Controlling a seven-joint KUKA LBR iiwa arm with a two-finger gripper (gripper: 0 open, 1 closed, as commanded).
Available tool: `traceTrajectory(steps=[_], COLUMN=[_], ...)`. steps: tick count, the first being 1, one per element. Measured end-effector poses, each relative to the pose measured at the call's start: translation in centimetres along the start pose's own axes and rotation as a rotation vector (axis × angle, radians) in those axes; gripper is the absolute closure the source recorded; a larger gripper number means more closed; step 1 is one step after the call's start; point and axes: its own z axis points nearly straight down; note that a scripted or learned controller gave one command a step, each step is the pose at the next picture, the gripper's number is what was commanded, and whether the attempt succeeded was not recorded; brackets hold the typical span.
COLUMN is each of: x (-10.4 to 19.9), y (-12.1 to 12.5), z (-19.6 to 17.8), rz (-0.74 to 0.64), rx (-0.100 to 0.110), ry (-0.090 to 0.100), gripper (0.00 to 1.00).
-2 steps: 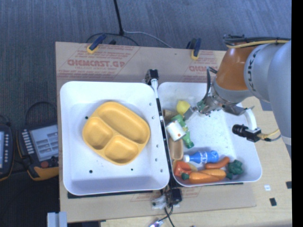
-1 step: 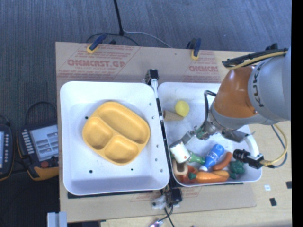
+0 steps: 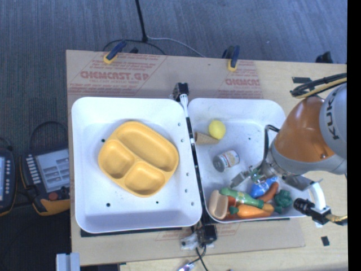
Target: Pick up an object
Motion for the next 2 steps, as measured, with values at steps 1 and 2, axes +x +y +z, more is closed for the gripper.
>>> traceTrajectory(steps=[1, 2], x=[-2.2, -2.8], y=[-0.5, -0.5], z=[0.1, -0.9], rz=[-0.128, -0.12], rx=[-0.005, -0.01], ry=[0.011, -0.004], gripper=[0.0, 1.0])
